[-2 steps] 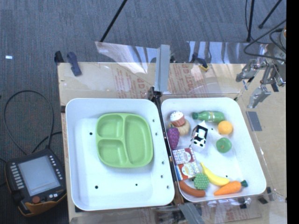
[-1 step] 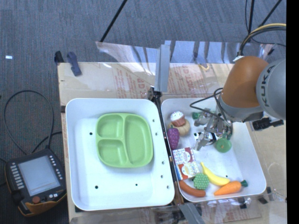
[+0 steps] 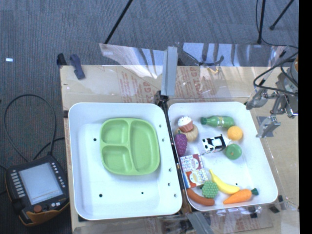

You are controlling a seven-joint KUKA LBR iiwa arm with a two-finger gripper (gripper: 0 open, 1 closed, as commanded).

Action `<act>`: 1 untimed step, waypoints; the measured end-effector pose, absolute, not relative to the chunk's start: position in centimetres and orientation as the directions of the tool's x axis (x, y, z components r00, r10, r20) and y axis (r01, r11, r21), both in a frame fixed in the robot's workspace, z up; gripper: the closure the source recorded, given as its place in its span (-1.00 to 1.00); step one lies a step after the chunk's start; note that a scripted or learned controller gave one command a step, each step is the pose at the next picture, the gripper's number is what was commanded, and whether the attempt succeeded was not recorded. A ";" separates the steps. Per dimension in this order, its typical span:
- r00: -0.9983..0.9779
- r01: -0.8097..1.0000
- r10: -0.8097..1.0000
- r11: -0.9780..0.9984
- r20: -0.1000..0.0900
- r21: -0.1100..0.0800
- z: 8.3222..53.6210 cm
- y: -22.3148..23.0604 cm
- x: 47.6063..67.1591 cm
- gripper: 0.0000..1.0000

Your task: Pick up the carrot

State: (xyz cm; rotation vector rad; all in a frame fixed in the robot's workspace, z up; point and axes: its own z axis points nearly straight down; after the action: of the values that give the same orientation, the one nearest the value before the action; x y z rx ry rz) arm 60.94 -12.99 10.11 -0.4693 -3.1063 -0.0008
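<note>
Two bins: we see the left bin (image 3: 83, 179) holding a green tray (image 3: 130, 146), the right bin (image 3: 258, 150) holding toy food.
Carrot (image 3: 239, 196): near front corner of right bin — beside the banana (image 3: 223, 184).
Gripper (image 3: 269, 115): outside the right bin's far right edge; we cannot tell how its fingers stand — nothing seen held.

Carrot (image 3: 239, 196) in right bin (image 3: 261, 152) (front corner), gripper (image 3: 269, 112) outside

Two white bins sit side by side: the left bin (image 3: 80, 179) carries one green divided plate (image 3: 130, 146). The right bin (image 3: 261, 155) carries eleven toy foods, one of each: carrot (image 3: 239, 196), banana (image 3: 223, 184), broccoli (image 3: 210, 189), sausage (image 3: 200, 198), carton (image 3: 193, 169), grapes (image 3: 181, 143), cupcake (image 3: 186, 126), green bottle (image 3: 217, 121), orange (image 3: 235, 133), cow (image 3: 214, 143), and green apple (image 3: 233, 151).
</note>
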 end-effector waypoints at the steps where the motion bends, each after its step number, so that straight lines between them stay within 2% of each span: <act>1: -0.970 0.243 0.243 0.970 -0.016 0.000 18.0 -19.9 61.9 -1.00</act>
State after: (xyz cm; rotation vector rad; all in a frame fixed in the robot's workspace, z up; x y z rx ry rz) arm 61.87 -19.92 18.00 -0.3861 -3.1338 0.0024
